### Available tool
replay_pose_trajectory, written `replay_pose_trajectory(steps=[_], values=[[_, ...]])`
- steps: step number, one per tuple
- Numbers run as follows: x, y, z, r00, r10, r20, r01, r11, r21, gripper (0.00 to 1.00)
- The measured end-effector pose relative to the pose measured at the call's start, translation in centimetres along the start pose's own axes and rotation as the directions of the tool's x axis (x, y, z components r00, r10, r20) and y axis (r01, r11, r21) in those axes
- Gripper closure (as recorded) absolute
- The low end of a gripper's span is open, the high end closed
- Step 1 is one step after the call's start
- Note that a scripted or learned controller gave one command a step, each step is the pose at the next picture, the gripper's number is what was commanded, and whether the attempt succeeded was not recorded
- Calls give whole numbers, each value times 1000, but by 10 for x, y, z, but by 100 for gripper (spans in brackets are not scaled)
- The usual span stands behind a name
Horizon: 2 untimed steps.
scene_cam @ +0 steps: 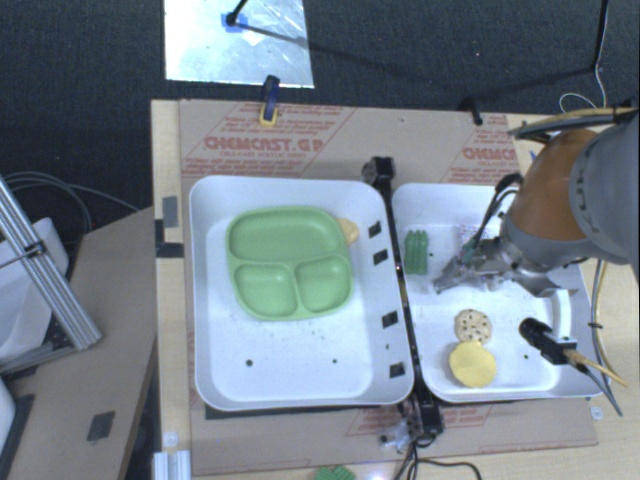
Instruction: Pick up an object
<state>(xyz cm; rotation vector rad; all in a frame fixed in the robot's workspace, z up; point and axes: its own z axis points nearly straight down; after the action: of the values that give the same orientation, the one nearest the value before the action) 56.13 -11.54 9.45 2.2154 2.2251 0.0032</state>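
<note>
- The left bin (290, 363) sits on a brown board (262, 144) printed in red.
- A green tray (290, 263) with three compartments lies flat in the upper half of this bin.
- A small yellow piece (347, 230) peeks out at the tray's upper right corner, touching or partly under it; which one cannot be told.
- The right bin (440, 203) stands just beside the left one and holds the loose things.
- A ribbed green block (415, 251) lies near this bin's left wall.
- The gripper (447, 280) is low in the right bin, just right of the green block and pointing left. Whether it is open or closed cannot be told, and nothing is seen in its grasp.
- A cookie (472, 325) lies below the gripper, apart from it.
- A yellow disc (472, 365) lies just below the cookie, near the bin's front wall.
- The arm (570, 208) reaches in over the bin's right side.
</note>
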Motion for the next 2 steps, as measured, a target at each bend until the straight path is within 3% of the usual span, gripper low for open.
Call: replay_pose_trajectory(steps=[1,2], values=[[-44,85,-18,1000,0,6,0,1000,-10,0],[-30,42,12,1000,4,-1,-4,1000,6,0]])
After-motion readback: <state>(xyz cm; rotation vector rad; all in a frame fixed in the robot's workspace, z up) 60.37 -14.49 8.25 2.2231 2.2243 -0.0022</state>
